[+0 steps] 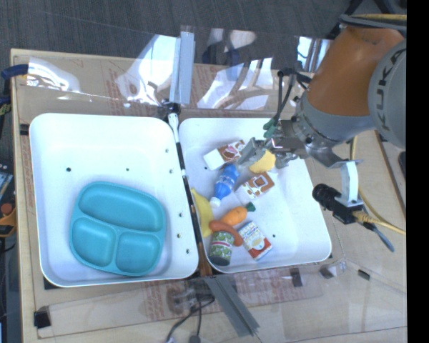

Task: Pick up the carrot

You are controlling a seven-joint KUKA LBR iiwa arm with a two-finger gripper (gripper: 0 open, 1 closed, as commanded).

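The carrot (235, 215) is a small orange piece with a green tip. It lies in the lower middle of the right bin (311, 238), between a blue bottle (227, 182) and a red and white carton (255, 239). My gripper (260, 151) hangs over the upper part of that bin, up and to the right of the carrot and apart from it. A yellow item (264, 163) sits right under the gripper's tip; whether the two touch cannot be told.
The right bin also holds a snack packet (258, 185), a white and red packet (227, 153), a yellow banana-like piece (200, 206), a reddish sausage (224, 227) and a green can (222, 248). A blue compartment plate (119, 227) lies in the left bin (57, 141).
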